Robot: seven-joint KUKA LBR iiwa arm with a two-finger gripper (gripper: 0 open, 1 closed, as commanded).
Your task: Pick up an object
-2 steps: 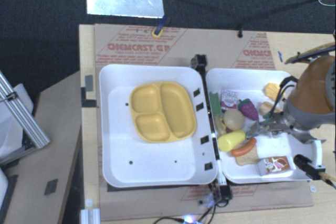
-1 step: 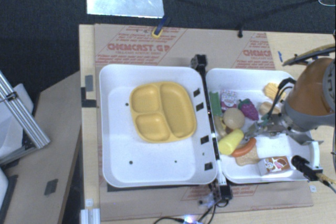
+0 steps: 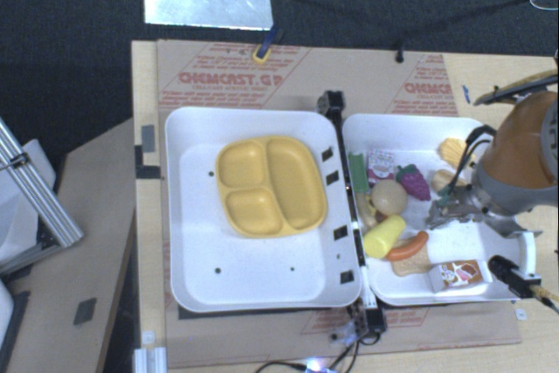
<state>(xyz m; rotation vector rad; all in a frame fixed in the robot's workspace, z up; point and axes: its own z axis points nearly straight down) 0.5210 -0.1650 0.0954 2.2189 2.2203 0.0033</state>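
Nearest, a small carton (image 3: 458, 274) lies by the right bin's (image 3: 410, 125) front edge, just below the tool (image 3: 447, 207).

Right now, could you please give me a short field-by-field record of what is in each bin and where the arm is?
left bin: yellow three-compartment plate
right bin: toy food, including purple grapes, yellow banana, hot dog, small carton, corn
arm: reaches in from the right, over the right bin
gripper: low among the toy food, near the grapes; nothing seen held
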